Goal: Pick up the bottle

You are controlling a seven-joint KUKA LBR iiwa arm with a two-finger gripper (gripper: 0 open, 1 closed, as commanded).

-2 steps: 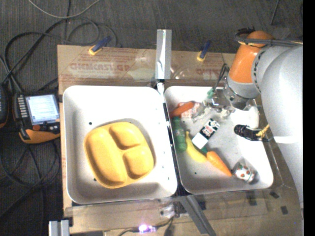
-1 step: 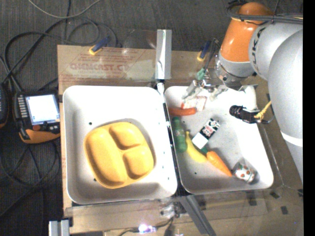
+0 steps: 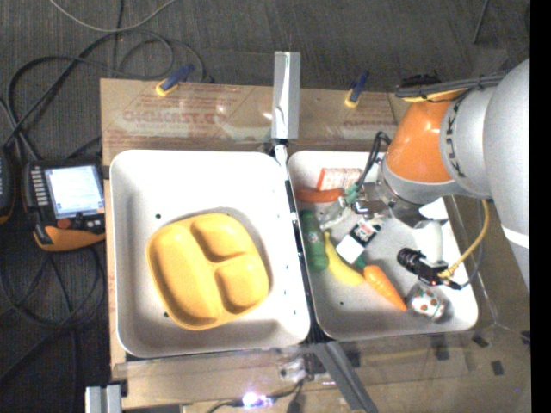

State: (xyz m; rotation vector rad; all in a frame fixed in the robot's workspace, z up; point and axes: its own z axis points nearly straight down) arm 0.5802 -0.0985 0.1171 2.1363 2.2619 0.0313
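Observation:
A green bottle (image 3: 313,243) lies along the left wall of the right bin (image 3: 389,321), its dark cap pointing to the back. My gripper (image 3: 355,203) hangs over the back middle of that bin, a little to the right of the bottle's cap end and behind it. Nothing is visibly held. The orange band of the arm (image 3: 420,149) sits above the bin's back right part.
Close by in the right bin lie a yellow banana-like piece (image 3: 343,268), an orange carrot (image 3: 385,287), a small white labelled block (image 3: 355,243), a red-orange box (image 3: 336,180) at the back and a silvery thing (image 3: 428,305) at the front right. A yellow divided plate (image 3: 209,269) is in the left bin (image 3: 138,188).

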